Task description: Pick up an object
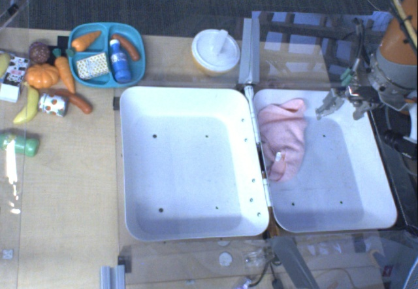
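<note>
While I watch from above, the left white bin (pixel 189 163) holds nothing I can see. The right white bin (pixel 339 176) holds a crumpled pink cloth (pixel 284 137), bunched against its left wall with a small white tag near its lower end. At the bench's upper left, a blue divided plate (pixel 106 53) carries toy carrots, a blue bottle and a sponge-like block. A white lidded cup (pixel 215 50) stands behind the bins. My gripper (pixel 343 104) hangs over the right bin's far right edge, fingers apart, clasping nothing, well right of the cloth.
</note>
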Motion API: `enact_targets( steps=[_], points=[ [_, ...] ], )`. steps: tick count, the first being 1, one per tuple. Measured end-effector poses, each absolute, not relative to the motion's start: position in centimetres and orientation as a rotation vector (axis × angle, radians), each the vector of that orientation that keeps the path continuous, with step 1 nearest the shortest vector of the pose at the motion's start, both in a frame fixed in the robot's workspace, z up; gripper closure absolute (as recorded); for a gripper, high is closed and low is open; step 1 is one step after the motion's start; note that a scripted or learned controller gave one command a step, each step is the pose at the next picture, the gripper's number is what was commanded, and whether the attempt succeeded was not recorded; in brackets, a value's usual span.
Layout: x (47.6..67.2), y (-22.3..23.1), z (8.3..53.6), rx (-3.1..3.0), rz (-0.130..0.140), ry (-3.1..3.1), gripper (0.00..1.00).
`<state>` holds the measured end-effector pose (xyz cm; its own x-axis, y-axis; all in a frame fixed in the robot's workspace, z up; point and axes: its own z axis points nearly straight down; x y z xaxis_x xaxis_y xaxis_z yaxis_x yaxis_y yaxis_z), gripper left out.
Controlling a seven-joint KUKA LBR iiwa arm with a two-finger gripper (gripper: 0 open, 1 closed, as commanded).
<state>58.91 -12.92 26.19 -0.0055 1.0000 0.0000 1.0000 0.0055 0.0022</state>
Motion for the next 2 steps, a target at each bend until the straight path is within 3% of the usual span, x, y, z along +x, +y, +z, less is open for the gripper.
enact_targets(
  steps=[1,2],
  points=[
    [57.1,-11.4,27.7,2.171,0.003,2.268,0.0],
    [60.8,-10.4,13.6,2.245,0.0,2.197,0.0]
  ],
)
